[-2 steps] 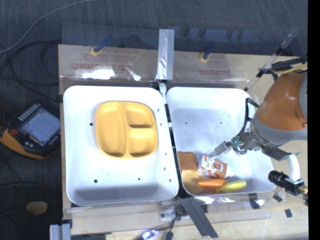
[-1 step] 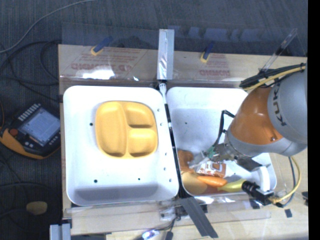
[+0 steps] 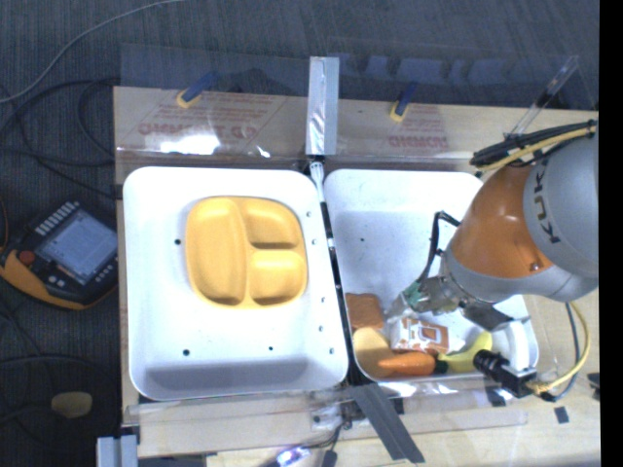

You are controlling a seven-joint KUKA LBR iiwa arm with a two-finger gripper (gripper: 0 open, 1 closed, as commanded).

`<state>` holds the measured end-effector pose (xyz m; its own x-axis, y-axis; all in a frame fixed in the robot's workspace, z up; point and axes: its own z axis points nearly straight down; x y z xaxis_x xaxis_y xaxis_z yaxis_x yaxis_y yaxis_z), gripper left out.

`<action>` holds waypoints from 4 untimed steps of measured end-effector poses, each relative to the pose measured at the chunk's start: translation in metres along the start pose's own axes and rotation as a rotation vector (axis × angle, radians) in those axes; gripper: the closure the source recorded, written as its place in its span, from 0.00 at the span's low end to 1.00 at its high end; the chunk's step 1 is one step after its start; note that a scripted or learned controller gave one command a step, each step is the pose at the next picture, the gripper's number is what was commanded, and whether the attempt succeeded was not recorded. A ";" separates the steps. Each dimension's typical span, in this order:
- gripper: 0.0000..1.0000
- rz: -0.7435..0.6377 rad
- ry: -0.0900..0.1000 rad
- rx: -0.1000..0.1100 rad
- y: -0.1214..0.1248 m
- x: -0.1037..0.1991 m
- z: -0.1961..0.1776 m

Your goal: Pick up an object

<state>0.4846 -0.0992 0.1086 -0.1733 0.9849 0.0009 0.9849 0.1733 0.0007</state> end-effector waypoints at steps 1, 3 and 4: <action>1.00 0.032 -0.002 0.003 0.024 0.022 -0.074; 1.00 -0.060 -0.002 0.002 0.056 0.010 -0.074; 1.00 0.090 -0.004 0.004 0.117 -0.057 -0.016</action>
<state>0.6100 -0.1347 0.1245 -0.0841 0.9965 -0.0029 0.9965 0.0840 -0.0030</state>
